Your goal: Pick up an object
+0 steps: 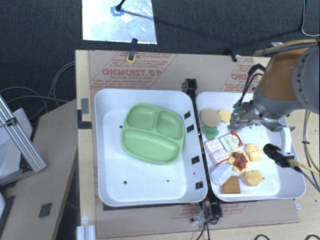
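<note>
Small food-like items point(235, 156) lay clustered in the right bin point(292, 186), mostly toward its left and middle. At the back left was a tan round disc point(210, 117), with a pale yellow piece point(225, 115) touching its right side and a green bit point(210, 132) just in front. Two white packets sat mid-bin, one with red print point(216, 151) and one with a green-edged label point(231, 141); the print on both was too small to read. Right of them were a red-and-yellow lump point(239, 160) and a ridged yellow piece point(253, 152). At the front were a white scrap point(221, 173), a brown waffle-like square point(231, 185) and a yellow chunk point(254, 178).

The tool point(241, 121) was over the back of the right bin, just right of the pale yellow piece and above the labelled packet. I could not tell how far open it was or whether it had hold of anything. The grey arm with its orange band point(280, 79) came in from the right.

The left bin point(107, 184) held a green divided plate point(152, 134). Black clips point(196, 160) ran along the wall between the bins. The surface was covered with brown cardboard point(165, 66) printed "CHEMCAST GP" in red, with a blue-and-yellow clamp point(132, 50) on its back edge. A silver sheet point(119, 14) lay on the dark floor behind.
</note>
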